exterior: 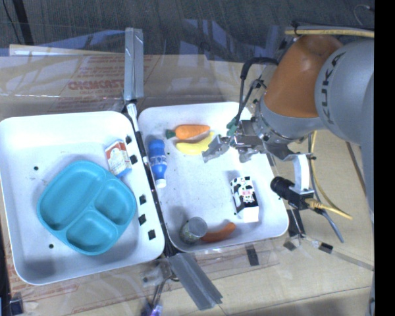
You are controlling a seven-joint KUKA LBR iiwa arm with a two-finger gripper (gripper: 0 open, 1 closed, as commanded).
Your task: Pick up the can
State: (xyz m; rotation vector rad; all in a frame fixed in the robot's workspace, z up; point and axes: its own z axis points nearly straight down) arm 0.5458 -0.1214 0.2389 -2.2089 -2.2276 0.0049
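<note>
The can (193,230) stands in the right bin (274,226), close to the near wall and toward the left corner. Its shiny top faces up. A carrot (218,233) lies right beside it on its right, and the two look like they touch.

The gripper (218,147) is at the far end of the same bin, well apart from the can. It hangs near a banana (191,148) and another carrot (192,131). The jaws look a little apart with nothing between them, but they are small and dim, so I cannot tell for sure.

A blue bottle (158,162) lies along the left wall. A milk box (245,198) with cow spots lies between the gripper and the near wall. The left bin (13,236) has a blue tray (85,207) and a small red and white carton (117,157).

The can is not picked up yet. I think the arm first has to go across the bin to the near left corner.

To do this well, the arm should stay high as it crosses, so it does not bump the milk box. It should stop right over the can's top and open the jaws wide. The tricky part is the tight space. The carrot and the wall crowd the can. I would turn the jaws so one goes down on the can's far side and one on its near side. Then go straight down, squeeze, and lift slowly.
</note>
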